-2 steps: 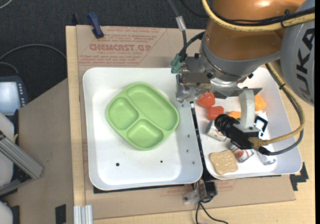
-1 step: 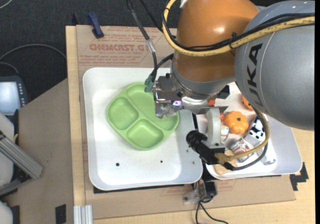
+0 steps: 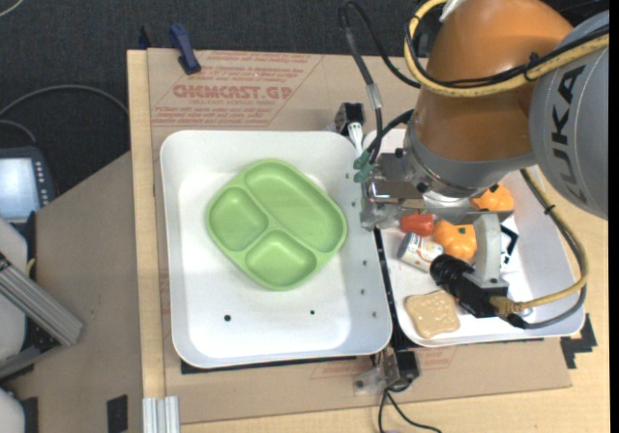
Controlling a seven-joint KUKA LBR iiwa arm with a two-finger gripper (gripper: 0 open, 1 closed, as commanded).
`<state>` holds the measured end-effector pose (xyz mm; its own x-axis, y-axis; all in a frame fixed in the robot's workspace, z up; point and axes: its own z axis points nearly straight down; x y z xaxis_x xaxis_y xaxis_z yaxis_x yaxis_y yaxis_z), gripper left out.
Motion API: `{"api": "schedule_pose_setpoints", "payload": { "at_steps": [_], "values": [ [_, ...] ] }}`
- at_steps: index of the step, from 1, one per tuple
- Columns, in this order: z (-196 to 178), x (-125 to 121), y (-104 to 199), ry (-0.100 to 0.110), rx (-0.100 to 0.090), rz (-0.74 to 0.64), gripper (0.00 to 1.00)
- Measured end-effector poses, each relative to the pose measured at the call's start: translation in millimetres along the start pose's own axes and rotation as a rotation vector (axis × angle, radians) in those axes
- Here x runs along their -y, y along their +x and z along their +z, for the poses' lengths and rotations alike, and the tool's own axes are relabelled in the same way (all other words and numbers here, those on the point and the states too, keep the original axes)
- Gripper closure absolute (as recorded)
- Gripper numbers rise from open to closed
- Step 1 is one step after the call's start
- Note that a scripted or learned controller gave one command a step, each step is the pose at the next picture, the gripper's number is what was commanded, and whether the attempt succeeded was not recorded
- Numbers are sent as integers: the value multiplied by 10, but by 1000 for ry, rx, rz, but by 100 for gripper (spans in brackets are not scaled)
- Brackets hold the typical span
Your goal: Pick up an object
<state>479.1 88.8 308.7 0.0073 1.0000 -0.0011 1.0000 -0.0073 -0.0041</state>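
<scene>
**A:** Arm point(image 3: 484, 64) is in from the right, its orange dome hanging over the right bin point(image 3: 553, 327). Where's the gripper?

**B:** Gripper point(image 3: 385, 201) is low at the left edge of that bin, just beside the walls where the two bins meet. Released or clenched? Can't tell, the wrist covers it from up here.

**A:** Anything in its grasp?

**B:** Can't tell that either.

**A:** So what's there to pick?

**B:** The right bin carries the small stuff. There's a red piece point(image 3: 418, 224) just right of the gripper, with an orange piece point(image 3: 458, 240) touching it on the right. A white pack point(image 3: 416, 252) lies just nearer than the red one. A second orange piece point(image 3: 496, 197) peeks out from under the arm, farther back.

**A:** And the near edge?

**B:** A tan square cracker point(image 3: 432, 313) lies flat in the near left corner of the right bin, a little apart from the cluster.

**A:** Left bin?

**B:** The left bin point(image 3: 189, 257) has a green plate point(image 3: 277, 223) with three compartments. It's right way up, roughly central and turned at a slant to the walls. Its right rim is near the gripper but apart from it, with the bin wall between them.

**A:** Around the bins?

**B:** Both sit on a brown board point(image 3: 242, 83) with red print. A blue clip point(image 3: 184, 47) is on its far left corner.
</scene>
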Motion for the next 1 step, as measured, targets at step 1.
{"api": "schedule_pose_setpoints", "payload": {
  "at_steps": [1],
  "values": [
    [-1285, -10, -138, -21, -4, -7, 100]
  ]
}}
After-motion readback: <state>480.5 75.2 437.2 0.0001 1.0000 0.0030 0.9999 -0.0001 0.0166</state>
